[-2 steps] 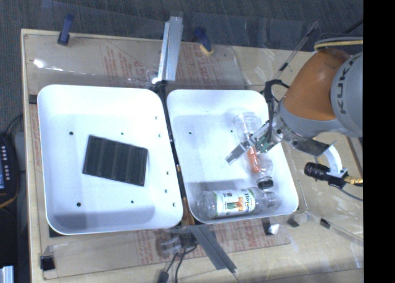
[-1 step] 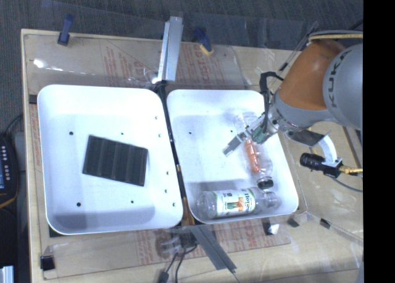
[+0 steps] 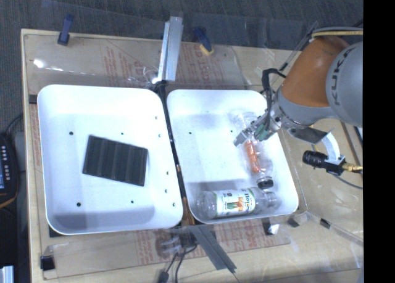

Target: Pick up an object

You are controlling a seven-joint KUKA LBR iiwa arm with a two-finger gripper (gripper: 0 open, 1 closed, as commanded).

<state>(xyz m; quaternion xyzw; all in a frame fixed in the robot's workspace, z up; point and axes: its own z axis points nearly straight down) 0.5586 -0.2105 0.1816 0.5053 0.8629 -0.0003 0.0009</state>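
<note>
Two clear plastic bottles lie in the right bin [image 3: 185, 152], either one a candidate for picking. The larger bottle [image 3: 237, 203] lies on its side along the bin's near edge, wearing a white label with green and orange print whose wording is too small to read, its cap end pointing toward the near right corner. The smaller bottle [image 3: 256, 158] lies lengthwise beside the bin's right wall, with orange contents or markings showing through the plastic and a dark cap at its near end; no writing on it can be made out. The gripper [image 3: 254, 132] sits over the far end of this smaller bottle, close to the right wall, but whether it is apart, together or clamped on anything cannot be told from this slant. On the grey arm [image 3: 345, 84] part of the letters "KUK" can be read beside the orange band. The left bin [image 3: 55, 109] carries one flat black ribbed rectangle [image 3: 116, 160], lying near its middle, slightly askew to the bin's edges.
</note>
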